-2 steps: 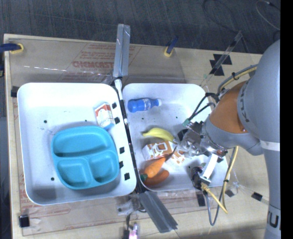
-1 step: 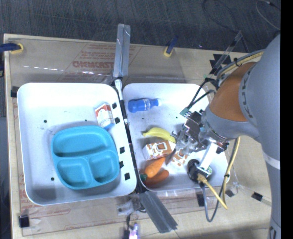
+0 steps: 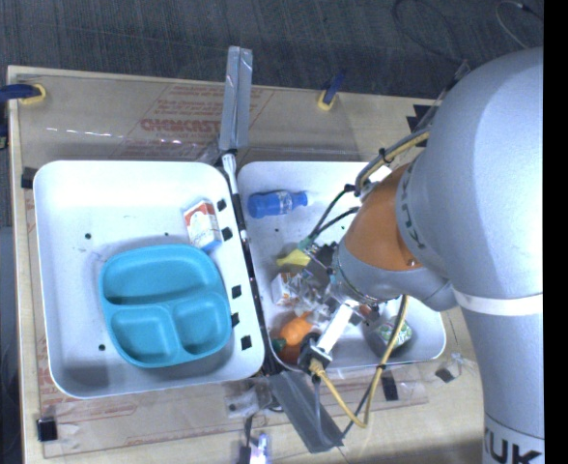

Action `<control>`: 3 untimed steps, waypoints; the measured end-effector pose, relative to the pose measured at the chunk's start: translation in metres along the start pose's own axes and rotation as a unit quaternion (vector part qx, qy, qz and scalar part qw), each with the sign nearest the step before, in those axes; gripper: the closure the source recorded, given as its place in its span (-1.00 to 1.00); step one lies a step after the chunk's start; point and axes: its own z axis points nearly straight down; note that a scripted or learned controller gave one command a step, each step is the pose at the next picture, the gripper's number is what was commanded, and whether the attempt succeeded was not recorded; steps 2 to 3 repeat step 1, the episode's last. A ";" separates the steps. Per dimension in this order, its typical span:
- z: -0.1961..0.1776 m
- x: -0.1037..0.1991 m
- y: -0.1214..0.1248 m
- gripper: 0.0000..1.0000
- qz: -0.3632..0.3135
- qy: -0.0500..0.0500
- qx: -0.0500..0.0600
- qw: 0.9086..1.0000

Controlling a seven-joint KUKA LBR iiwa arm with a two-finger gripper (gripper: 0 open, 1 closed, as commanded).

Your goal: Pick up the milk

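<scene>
The milk (image 3: 201,224) is a small white carton with red print. It lies in the left bin (image 3: 62,259), close to the divider and just above the blue tray's top right corner. My gripper (image 3: 313,307) is low in the right bin (image 3: 332,177), over a heap of small items near that bin's front left. It is well apart from the milk, on the other side of the divider. The arm's wrist and cables hide much of the gripper.
A blue three-part tray (image 3: 165,303) fills the middle of the left bin. The right bin holds a blue bottle (image 3: 276,203) at the back, a yellow item (image 3: 294,256), an orange ball (image 3: 293,332) and a green can (image 3: 392,334). The large grey arm (image 3: 477,191) covers the right side.
</scene>
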 end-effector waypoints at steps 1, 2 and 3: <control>-0.133 0.014 0.066 1.00 -0.002 0.000 0.000 1.000; -0.133 0.014 0.066 1.00 -0.002 0.000 0.000 1.000; -0.133 0.014 0.066 1.00 -0.002 0.000 0.000 1.000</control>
